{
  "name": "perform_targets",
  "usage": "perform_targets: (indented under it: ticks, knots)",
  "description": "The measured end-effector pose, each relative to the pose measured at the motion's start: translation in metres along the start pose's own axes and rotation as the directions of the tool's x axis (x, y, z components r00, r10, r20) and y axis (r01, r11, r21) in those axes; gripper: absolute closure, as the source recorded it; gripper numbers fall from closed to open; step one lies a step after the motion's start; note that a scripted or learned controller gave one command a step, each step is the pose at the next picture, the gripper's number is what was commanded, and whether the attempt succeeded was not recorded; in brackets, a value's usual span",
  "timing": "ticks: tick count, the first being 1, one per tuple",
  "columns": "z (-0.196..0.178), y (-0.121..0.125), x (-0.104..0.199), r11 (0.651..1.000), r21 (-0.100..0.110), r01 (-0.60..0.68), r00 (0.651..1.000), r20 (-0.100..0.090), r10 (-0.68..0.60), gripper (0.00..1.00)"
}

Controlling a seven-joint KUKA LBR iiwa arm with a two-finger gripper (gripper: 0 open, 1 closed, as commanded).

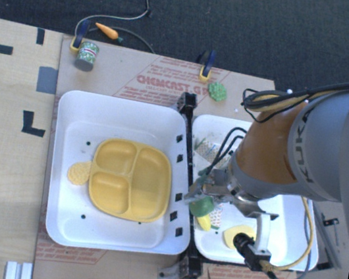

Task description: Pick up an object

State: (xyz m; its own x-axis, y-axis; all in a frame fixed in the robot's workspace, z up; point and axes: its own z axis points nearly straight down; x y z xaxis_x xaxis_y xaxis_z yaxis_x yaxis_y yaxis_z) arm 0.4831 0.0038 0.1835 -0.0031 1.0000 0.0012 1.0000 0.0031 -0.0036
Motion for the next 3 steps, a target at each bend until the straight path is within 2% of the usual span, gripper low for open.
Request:
perform_targets:
  ticks: [1,2,3]
  knots:
    - [-0.027,0.064,0.060,1.000,-0.003,-0.001,1.000,0.001,0.001,1.00]
    - [-0.025,0.000,0.097,1.000,0.000,-0.001,1.000,0.001,0.001,1.00]
    - [-0.044,0.000,0.149,1.000,-0.001,0.000,1.000,0.001,0.000,1.00]
